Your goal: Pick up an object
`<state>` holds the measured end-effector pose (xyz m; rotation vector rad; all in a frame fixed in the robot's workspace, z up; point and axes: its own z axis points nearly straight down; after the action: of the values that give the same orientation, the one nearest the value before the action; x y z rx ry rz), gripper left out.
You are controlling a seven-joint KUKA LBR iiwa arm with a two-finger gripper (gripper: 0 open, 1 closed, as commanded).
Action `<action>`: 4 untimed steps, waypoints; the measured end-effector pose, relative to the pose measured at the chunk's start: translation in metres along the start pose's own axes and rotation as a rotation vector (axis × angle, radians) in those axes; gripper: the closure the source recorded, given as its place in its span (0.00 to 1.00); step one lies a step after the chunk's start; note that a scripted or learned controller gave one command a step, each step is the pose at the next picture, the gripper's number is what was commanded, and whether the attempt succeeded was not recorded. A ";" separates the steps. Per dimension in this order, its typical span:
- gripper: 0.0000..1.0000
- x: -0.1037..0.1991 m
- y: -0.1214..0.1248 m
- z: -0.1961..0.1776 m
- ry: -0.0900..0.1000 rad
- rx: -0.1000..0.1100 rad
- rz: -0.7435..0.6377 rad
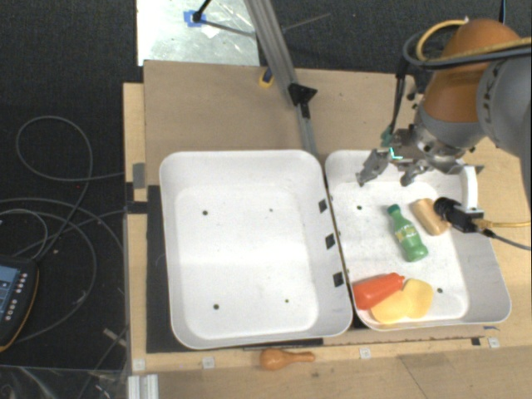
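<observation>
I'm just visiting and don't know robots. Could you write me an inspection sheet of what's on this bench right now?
Surface: wooden bench bearing a left bin and a right bin, both white, side by side.
Job's things: in the right bin, a green bottle, a red piece touching a yellow piece, and a tan block by the far right side.
Clutter: an orange-brown object on the bench's front edge, outside the bins.
Tool: tool spread open above the right bin's far end, holding nothing.
Cables: loose cables on the floor at left; a yellow cable at right.
Surroundings: dark carpet, a handheld screen at left, a slanted metal pole.
</observation>
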<state>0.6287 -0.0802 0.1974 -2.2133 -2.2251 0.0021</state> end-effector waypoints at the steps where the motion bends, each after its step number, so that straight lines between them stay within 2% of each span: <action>1: 0.00 0.000 0.001 -0.002 -0.001 -0.004 0.001; 2: 0.00 -0.004 0.003 0.040 -0.001 -0.001 0.004; 3: 0.00 -0.010 -0.004 0.099 -0.001 0.002 0.006; 4: 0.00 -0.009 -0.003 0.107 -0.001 -0.003 0.005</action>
<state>0.6252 -0.0894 0.0909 -2.2213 -2.2214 0.0003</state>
